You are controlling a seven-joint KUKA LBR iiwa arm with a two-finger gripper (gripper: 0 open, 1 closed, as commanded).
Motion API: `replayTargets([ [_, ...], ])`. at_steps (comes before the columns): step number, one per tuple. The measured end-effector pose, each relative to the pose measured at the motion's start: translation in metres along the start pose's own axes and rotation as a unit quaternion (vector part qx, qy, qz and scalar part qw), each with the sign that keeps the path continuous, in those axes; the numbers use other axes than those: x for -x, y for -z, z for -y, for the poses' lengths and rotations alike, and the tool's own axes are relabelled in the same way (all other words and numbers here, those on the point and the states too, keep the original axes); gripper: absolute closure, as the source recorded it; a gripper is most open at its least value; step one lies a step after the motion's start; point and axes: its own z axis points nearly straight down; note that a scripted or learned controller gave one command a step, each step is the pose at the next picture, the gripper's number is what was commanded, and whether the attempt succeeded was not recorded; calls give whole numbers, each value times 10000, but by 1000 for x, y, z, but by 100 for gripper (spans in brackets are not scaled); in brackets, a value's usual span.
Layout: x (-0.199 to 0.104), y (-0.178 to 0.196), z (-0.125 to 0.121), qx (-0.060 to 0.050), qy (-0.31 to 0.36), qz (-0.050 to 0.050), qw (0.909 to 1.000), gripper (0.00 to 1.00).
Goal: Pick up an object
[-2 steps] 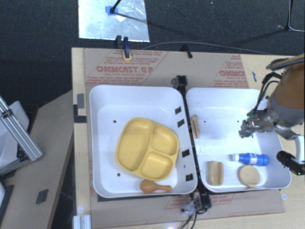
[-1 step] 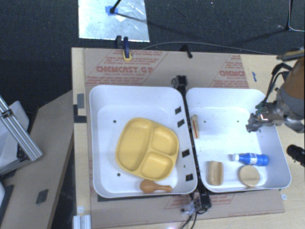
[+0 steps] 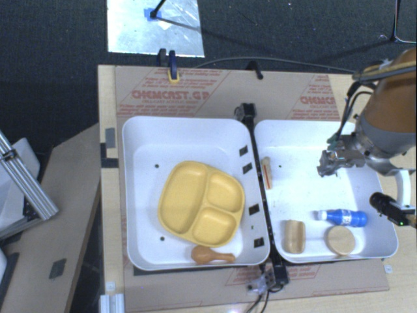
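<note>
Two white bins sit mid-frame; the gripper (image 3: pixel 328 163), finger state impossible to tell, hovers over the right bin (image 3: pixel 374 253) above a blue bottle (image 3: pixel 344 218).

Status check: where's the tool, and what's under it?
Tool over right bin, nothing seen in it. Blue bottle lies nearer the front edge, untouched. Nothing between them.

bench (image 3: pixel 215 87): printed cardboard under two white bins | clamp (image 3: pixel 172 65): at back edge | foil sheet (image 3: pixel 154 17): on dark floor behind | aluminium rail (image 3: pixel 26 181): far left
</note>
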Motion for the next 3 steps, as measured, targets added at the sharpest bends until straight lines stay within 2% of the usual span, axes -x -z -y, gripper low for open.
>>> replayTargets([
  [1,-50,10,-11,-2,5,-4,10000,100],
  [3,-167,-1,-32,-7,12,-13,10000,100],
])
